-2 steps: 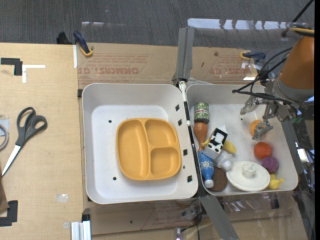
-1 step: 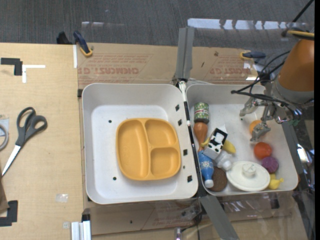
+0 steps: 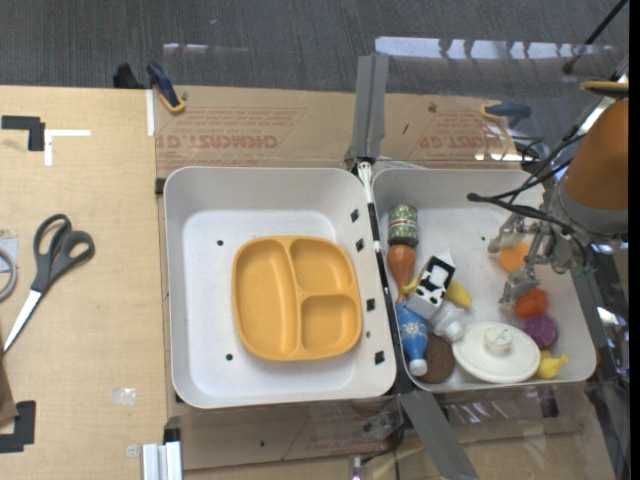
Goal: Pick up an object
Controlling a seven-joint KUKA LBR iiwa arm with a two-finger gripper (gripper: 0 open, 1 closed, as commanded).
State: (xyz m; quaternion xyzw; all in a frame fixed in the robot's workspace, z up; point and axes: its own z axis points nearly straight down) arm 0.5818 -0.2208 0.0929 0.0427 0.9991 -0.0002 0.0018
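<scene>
**A:** What is seen from the camera above the bench?

**B:** Two shallow white bins are set side by side on a wooden bench. In the left bin (image 3: 190,298) a yellow divided plate (image 3: 298,297) is laid flat, with three compartments. The right bin (image 3: 440,183) is crowded with small things. Along its left wall a green-labelled bottle (image 3: 403,223) is seen, then an orange carrot (image 3: 401,263), then a blue bottle (image 3: 411,330) with a brown cookie (image 3: 434,367) at its lower end. A black-and-white cow figure (image 3: 432,281) is placed beside a yellow banana (image 3: 458,294). A round white lid (image 3: 497,351) is set near the front wall.

**A:** And the gripper?

**B:** The gripper (image 3: 520,263) is lowered into the right bin's far right side, at the end of the grey arm with its orange band (image 3: 604,158). The fingers are spread apart, released, and nothing is gripped between them. An orange ball (image 3: 512,257) is seen just beside the upper finger; whether it is touched cannot be told. A red-orange ball (image 3: 530,302) lies just below the lower finger (image 3: 517,288), next to a purple piece (image 3: 541,330).

**A:** Anything outside the bins?

**B:** Scissors (image 3: 48,260) are laid on the bench, well to the left.
</scene>
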